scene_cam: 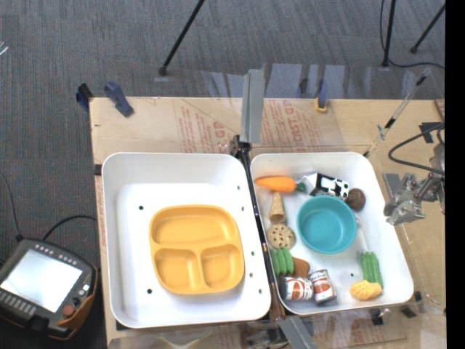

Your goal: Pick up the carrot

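Observation:
The carrot (276,184) is orange with a green leafy end pointing right. It lies flat on the floor of the right bin (389,227), in the back left corner, close to the wall shared with the left bin. A black-and-white toy cow (330,186) lies just past its green end, and a waffle cone (277,206) sits right in front of it. Nothing covers the carrot.
A teal bowl (327,224) fills the right bin's middle. Around it lie a cookie (280,235), a green vegetable (282,260), two cans (309,288), corn (365,290), green beans (371,266) and a brown ball (355,198). A yellow divided plate (196,249) sits in the left bin (123,195).

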`<act>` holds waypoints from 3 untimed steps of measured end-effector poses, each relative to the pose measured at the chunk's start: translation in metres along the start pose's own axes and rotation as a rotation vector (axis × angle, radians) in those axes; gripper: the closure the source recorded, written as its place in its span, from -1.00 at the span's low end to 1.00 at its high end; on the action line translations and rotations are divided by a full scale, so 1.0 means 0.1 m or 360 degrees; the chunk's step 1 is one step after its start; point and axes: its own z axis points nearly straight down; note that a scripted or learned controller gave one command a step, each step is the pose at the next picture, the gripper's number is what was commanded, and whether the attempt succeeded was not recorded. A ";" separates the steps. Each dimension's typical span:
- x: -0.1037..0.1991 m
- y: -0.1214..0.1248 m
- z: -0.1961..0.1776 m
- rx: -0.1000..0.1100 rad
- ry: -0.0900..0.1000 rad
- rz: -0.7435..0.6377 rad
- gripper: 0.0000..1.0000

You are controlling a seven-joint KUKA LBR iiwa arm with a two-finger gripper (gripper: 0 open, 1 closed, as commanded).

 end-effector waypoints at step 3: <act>-0.70 1.35 1.76 0.0001 -0.0019 0.0617 1.00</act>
